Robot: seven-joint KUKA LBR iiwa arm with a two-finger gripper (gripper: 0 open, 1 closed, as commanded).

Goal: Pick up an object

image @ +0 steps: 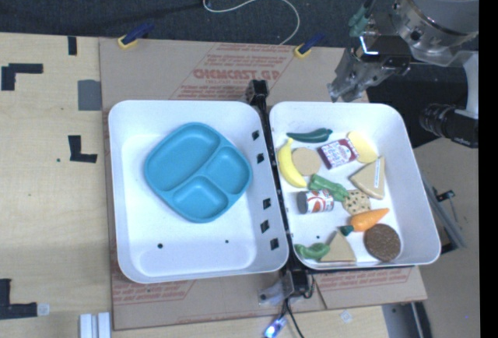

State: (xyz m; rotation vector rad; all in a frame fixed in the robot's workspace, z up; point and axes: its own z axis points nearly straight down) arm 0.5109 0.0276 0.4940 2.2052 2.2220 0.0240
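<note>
Two shallow white bins sit side by side on a sheet of brown cardboard. The left white bin (128,173) holds one thing: a sky-blue plastic tray with three compartments (198,171), lying roughly in the middle and turned at an angle.

The right white bin (416,188) carries all the small toy food, bunched toward its centre. I count one dark green chilli pepper (310,135) near the far edge, one yellow banana (287,163) curving along the left wall, and one tan round biscuit (306,162) touching the banana. Just beside that lies one small packet with a dark red and white label (337,153), and next to it one yellow rounded piece (362,145). One pale wedge like a slice of cheese or bread (369,177) rests toward the right. One little red and white can (315,203) lies on its side, with one green leafy stalk (330,188) above it. There is one speckled cracker (356,201), one orange carrot (366,220), one brown round patty (383,241), and one tan triangular slice with a green bit at its corner (333,250) near the front.

The grey two-finger gripper (348,92) hangs above the far edge of the right bin, beyond the food and touching none of it. Its fingers point down close together with nothing between them, but I cannot tell whether they are fully closed.
</note>
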